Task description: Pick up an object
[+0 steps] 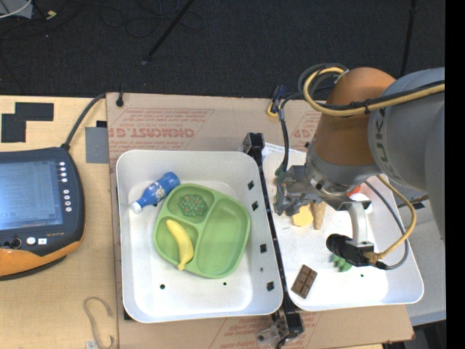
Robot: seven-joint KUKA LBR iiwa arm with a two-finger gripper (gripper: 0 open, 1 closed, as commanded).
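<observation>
Right bin (396,297), upper left part: a yellow lump (301,219) lies on the floor with a tan piece (318,214) touching its right side. The gripper (290,198) sits low, just above and left of the yellow lump, near the wall shared with the other bin; how far its jaws are spread is not readable from this angle, and nothing is seen held. A small green object (342,265) lies further right. A brown chocolate bar (304,281) lies tilted near the front edge. Left bin (138,289): a green divided plate (218,249) carries a banana (179,242) in its left compartment. A blue bottle (155,192) lies just beside the plate's upper left rim.
</observation>
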